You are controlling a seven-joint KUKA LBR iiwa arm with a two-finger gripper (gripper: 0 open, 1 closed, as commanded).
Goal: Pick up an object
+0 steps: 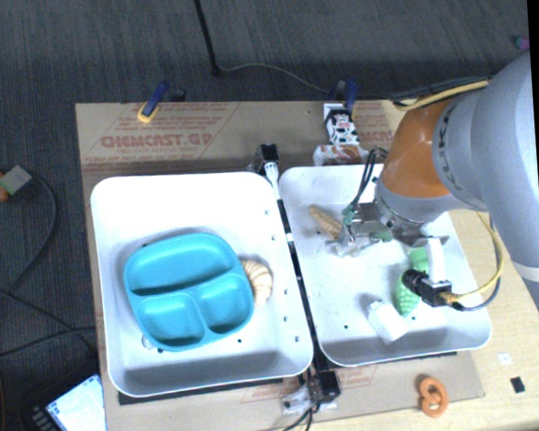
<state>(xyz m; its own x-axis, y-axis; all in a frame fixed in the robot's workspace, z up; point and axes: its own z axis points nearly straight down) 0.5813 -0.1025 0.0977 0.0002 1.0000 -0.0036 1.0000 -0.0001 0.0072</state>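
Grey claw (349, 241) sits low in the right bin (462, 335), just beside the tan pastry (325, 220), probably lining up a grab; whether it is open or closed, I cannot tell.

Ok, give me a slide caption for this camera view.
Arm's gripper low in right bin; blue tray in left bin.

Brown bench (200, 141), 2 white bins side by side, left bin (180, 193), right bin (351, 329), orange ring (432, 394) at front edge

Dark grey carpet floor (74, 49), black cable (209, 39) (trailing), cardboard-topped bench (117, 142)
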